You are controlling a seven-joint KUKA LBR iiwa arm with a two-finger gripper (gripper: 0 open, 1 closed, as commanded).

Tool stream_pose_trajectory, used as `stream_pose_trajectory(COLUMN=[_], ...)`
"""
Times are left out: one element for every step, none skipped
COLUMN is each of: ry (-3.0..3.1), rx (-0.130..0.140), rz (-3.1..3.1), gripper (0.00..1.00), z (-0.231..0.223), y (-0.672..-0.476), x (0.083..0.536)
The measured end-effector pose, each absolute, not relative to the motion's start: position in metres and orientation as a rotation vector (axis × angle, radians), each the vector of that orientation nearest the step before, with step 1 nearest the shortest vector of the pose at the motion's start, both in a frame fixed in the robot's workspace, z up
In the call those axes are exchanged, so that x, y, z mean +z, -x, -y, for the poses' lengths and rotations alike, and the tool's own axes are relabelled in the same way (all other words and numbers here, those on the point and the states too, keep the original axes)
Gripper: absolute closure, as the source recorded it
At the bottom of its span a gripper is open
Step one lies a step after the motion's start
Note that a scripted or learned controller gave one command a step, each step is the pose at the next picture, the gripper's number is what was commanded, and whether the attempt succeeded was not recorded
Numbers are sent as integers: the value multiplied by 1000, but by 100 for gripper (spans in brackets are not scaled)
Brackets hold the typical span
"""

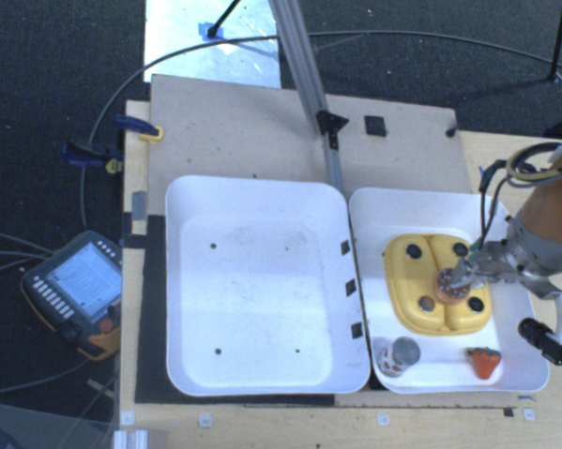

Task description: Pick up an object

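Camera view: we look down at a slant on the bench [267, 134] and its two white bins; the arm [552, 224] enters from the right.
Claw: claw [457, 278] sits low over the right bin [375, 214], just above the yellow toy. We cannot tell whether it is released or clenched, and nothing shows in its grasp.
Task's thing: we judge the likely target to be the small round brownish piece [450, 286] directly under the claw, resting on the yellow moulded toy [421, 273], which has dark spots on top.
Step in hand: descent and closing on that piece, in our reading. We would centre on it, come straight down, and lift vertically so the yellow toy does not drag along.
Others in the right bin: a small can-like cylinder [398, 355] near the front edge; an orange strawberry-like toy [484, 362] at the front right. Both lie apart from the claw.
Left bin [250, 283]: bare white floor.
Obstructions: the yellow toy's humped surface may let the piece roll; the bin wall is close on the right.
Surroundings: teach pendant [76, 288] on the floor at left; a slanted pole [304, 60] above the bins.
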State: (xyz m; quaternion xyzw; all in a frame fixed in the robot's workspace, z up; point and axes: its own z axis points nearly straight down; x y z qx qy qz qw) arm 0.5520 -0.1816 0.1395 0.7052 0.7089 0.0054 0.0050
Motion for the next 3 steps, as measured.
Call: stream_pose_trajectory(ry=[-2211, -2211, -2211], rx=[5, 6, 3], rz=[-2224, -2224, -2233], gripper=[100, 100, 100], z=[175, 175, 120], y=[-557, -558, -551], x=[186, 231, 220])
